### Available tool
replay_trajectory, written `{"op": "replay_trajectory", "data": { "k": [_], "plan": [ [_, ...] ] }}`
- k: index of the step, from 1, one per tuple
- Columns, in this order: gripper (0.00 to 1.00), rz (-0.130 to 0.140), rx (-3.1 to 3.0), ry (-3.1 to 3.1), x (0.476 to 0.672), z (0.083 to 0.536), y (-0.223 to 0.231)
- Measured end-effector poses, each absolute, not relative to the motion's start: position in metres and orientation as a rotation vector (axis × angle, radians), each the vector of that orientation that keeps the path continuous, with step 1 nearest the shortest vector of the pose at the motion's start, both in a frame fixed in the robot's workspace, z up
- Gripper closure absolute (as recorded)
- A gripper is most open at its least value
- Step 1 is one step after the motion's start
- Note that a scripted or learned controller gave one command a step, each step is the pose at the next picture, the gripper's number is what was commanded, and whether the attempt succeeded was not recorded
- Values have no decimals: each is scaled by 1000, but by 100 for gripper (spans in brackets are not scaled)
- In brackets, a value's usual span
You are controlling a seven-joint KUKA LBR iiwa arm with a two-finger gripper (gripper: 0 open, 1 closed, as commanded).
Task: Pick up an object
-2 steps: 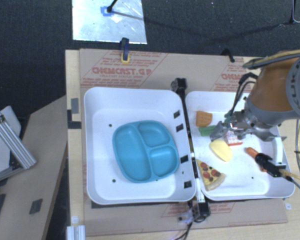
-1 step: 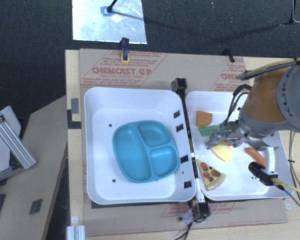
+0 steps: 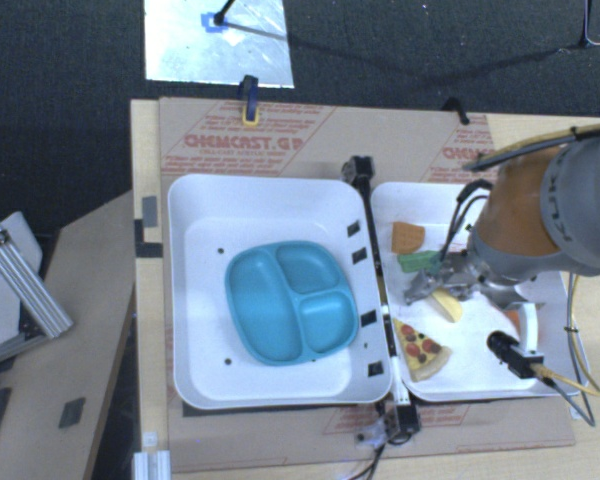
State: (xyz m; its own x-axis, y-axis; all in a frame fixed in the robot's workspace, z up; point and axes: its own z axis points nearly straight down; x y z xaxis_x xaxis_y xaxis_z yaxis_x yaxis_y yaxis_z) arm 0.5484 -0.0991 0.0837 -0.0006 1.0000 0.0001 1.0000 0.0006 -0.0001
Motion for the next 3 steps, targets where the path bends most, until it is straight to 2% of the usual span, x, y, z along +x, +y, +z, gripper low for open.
{"op": "replay_trajectory", "data": {
  "k": [1,3],
  "plan": [
    [100,-2,-2222,-2222,549,95,-99],
    [100,-5,-2219,-2229,549,189,-84]
  ]
}}
